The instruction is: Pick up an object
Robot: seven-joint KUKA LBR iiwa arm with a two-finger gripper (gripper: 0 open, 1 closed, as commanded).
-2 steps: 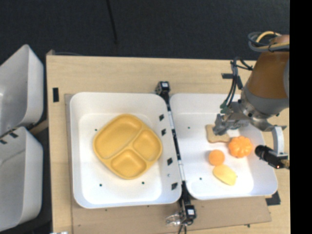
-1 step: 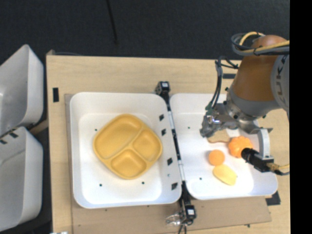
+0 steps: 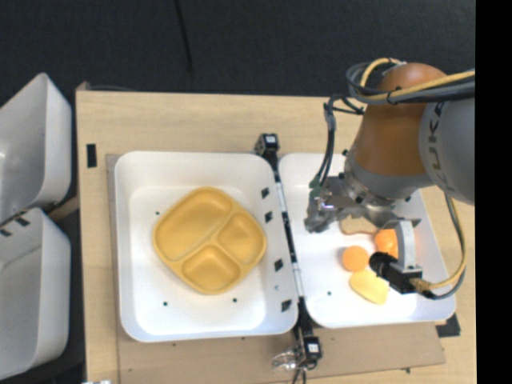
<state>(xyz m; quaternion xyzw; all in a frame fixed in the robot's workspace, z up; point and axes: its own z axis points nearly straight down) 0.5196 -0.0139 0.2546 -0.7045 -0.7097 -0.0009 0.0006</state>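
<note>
In the right bin [image 3: 320, 294], a small orange ball [image 3: 354, 258] lies beside a pale yellow lump [image 3: 370, 287]. Another orange piece [image 3: 386, 241] sits just right of the ball, partly hidden by the arm. My gripper [image 3: 320, 211] hangs low over the left part of that bin, up and to the left of the ball, with nothing visibly in it. The arm's grey body and orange band [image 3: 392, 138] cover the bin's back right.
A yellow divided plate [image 3: 210, 239] lies in the middle of the left bin [image 3: 136, 302]. A ridge with black clips [image 3: 282, 230] separates the two bins. A black cable fitting [image 3: 396, 275] hangs near the yellow lump. White boxes [image 3: 28, 150] stand off the bench's left.
</note>
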